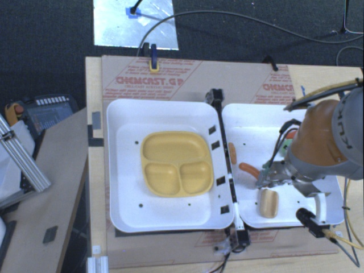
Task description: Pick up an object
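Observation:
In the right bin (244,124) an orange sausage (248,168) lies near the middle. A second, smaller orange piece (232,152) rests against the bin's left wall. A tan bread roll (268,203) sits close to the front edge. My gripper (266,177) is low in this bin, just right of the sausage and just above the roll. The grey and orange arm covers the bin's right half. A bit of something orange-red (291,134) peeks out behind the arm.
The left bin (122,152) holds a yellow three-compartment tray (173,162) at its centre. A black divider (223,158) runs between the two bins. Cables hang off the bench at the front right.

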### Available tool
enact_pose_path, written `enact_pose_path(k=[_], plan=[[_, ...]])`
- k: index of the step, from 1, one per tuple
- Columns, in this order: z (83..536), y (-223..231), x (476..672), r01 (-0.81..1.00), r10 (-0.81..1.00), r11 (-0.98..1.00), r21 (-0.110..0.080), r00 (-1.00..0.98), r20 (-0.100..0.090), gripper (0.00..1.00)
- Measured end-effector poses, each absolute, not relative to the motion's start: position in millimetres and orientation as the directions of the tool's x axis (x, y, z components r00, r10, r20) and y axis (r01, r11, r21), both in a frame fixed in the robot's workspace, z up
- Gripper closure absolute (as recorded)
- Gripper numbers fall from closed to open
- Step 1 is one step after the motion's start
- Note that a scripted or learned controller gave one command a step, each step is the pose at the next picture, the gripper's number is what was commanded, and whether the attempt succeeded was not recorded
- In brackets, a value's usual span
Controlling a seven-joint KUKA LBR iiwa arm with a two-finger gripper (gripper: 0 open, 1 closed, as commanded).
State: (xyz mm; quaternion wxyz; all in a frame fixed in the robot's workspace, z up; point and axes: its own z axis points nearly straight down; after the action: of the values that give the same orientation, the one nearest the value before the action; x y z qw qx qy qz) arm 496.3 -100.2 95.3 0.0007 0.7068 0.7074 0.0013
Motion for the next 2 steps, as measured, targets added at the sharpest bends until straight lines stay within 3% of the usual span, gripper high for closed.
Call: enact_pose_path(k=[2], plan=[[209,-105,492.5,1.000,1.000,0.003,0.007,-0.003,-0.002,1.00]])
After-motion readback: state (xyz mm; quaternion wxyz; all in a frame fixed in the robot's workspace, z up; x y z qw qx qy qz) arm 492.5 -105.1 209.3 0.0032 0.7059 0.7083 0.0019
